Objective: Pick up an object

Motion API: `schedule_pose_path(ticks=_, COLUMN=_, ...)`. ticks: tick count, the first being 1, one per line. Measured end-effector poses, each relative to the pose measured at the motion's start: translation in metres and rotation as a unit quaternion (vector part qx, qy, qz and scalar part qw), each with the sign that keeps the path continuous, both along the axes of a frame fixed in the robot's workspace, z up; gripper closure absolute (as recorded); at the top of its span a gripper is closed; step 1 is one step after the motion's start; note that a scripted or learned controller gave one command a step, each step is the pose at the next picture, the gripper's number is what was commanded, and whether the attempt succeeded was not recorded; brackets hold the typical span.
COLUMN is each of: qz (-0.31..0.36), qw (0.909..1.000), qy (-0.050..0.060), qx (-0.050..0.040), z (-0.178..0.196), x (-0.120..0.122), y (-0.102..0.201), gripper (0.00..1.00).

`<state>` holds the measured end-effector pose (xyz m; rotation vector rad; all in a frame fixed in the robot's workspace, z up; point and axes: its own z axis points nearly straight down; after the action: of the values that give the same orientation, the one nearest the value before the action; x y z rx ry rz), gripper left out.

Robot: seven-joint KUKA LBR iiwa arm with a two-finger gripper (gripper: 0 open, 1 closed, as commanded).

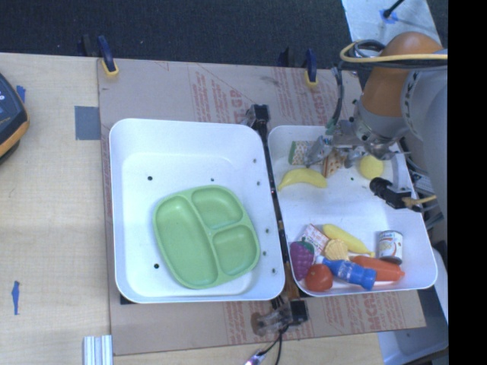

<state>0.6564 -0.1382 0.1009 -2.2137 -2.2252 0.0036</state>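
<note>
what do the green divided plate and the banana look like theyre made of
Green divided plate: probably moulded plastic, with a uniform pale green colour, soft sheen and rounded compartment ridges. Banana: likely a plastic toy, with a flat even yellow and a smooth surface free of spots or bruises, though the view is too small to be sure.

One fixed camera looking down at a slant from above the table (53,226), standing well back, taking in both white bins, the left bin (125,204) sitting toward 9 o'clock, the right bin (411,234) toward 3 o'clock, the arm (399,82) reaching in from 2 o'clock
</note>
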Motion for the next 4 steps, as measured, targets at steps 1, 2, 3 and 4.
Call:
schedule_pose_path(ticks=1, qz=0.002, qw=1.0000, qy=0.003, qx=0.0003, z=0.011, x=-0.001, y=-0.001, gripper=1.00)
schedule_pose_path(ticks=2, qz=-0.001, qw=1.0000, qy=0.001, qx=-0.0010, z=-0.010, x=-0.078, y=-0.052, gripper=1.00)
schedule_pose_path(ticks=3, qz=0.000, qw=1.0000, qy=-0.003, qx=-0.0005, z=0.105, x=-0.047, y=-0.003, gripper=1.00)
schedule_pose_path(ticks=4, qz=0.000, qw=1.0000, qy=-0.001, qx=-0.0004, z=0.111, x=-0.043, y=0.005, gripper=1.00)
